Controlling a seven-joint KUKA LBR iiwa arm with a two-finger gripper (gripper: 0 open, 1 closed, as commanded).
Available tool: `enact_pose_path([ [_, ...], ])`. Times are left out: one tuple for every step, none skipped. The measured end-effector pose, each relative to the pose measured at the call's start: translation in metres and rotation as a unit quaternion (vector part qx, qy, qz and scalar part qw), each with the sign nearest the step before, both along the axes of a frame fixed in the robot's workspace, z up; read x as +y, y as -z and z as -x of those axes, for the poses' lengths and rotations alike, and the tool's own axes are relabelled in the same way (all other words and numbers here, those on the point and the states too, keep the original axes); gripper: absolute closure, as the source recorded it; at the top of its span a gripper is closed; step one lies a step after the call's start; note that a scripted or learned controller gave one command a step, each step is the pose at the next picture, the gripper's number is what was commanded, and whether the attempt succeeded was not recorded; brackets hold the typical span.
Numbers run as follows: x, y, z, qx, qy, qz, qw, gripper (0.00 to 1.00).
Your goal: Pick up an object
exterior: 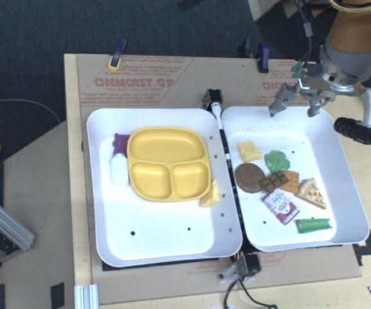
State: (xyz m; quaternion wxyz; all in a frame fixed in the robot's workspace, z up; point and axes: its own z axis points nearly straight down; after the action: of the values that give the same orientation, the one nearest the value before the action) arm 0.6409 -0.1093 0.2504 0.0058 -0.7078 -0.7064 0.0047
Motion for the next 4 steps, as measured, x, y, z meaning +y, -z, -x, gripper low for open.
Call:
enact_pose_path([
  [0.000, -0.008, -0.002, -0.007, -0.001, 0.0008, 1.0000, 0.00],
  [0.000, 0.053, 0.005, -0.004, -0.001, 0.0003, 1.0000, 0.00],
  [-0.009, 0.109, 0.008, -0.004, 0.000, 0.0002, 1.0000, 0.00],
  [-0.008, 0.161, 0.007, -0.007, 0.000, 0.0005, 1.0000, 0.00],
])
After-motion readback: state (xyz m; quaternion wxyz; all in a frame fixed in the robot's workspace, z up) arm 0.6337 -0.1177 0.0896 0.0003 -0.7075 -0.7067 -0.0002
